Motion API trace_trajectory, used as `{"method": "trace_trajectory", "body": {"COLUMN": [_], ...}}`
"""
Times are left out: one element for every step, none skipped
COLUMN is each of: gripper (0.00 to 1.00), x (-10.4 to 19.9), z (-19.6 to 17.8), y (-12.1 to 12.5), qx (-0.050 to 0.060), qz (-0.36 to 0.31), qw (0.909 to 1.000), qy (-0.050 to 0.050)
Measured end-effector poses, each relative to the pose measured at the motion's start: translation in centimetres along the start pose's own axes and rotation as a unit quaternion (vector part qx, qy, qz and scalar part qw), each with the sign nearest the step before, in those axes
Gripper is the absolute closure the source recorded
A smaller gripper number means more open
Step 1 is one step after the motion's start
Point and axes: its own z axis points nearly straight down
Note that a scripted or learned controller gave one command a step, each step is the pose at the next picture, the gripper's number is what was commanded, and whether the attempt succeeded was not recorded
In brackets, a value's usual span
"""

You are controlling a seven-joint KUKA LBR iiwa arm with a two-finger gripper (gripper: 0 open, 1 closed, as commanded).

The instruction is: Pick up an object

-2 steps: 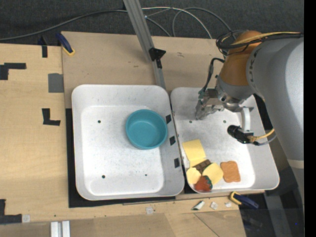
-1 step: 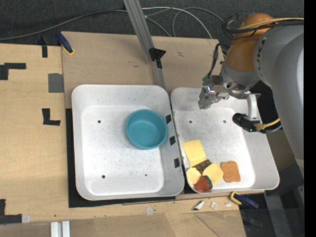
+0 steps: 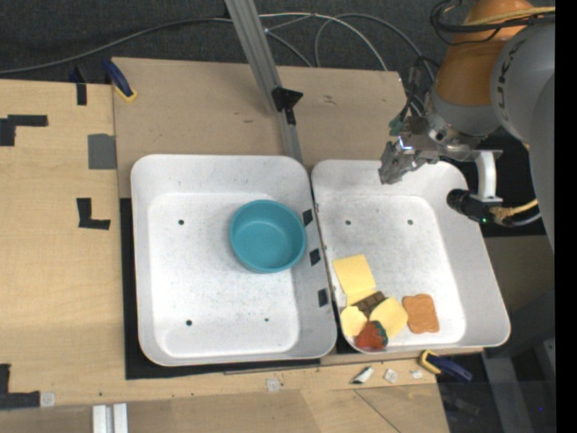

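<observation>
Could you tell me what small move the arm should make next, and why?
Probably travel toward the near end of the right bin and start descending. The gripper hangs above that bin's far rim, carrying nothing, while the yellow block and other pieces cluster near its front edge.

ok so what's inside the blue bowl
The blue bowl in the left bin shows only its own blue inner surface; nothing lies in it. The bin floor beneath it is covered.

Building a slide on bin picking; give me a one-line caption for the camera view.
Gripper poised over the right bin's far edge, small objects clustered at its near side; blue bowl in the left bin.
</observation>
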Motion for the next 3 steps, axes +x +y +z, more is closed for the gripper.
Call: {"method": "trace_trajectory", "body": {"gripper": [1.00, 1.00, 1.00], "x": [-0.3, 4.0, 8.6], "z": [-4.3, -3.6, -2.2], "y": [0.0, -3.1, -4.5], "qx": [0.001, 0.004, 0.005], "qz": [0.000, -0.001, -0.002], "qw": [1.0000, 1.0000, 1.0000], "qy": [0.000, 0.001, 0.001]}}
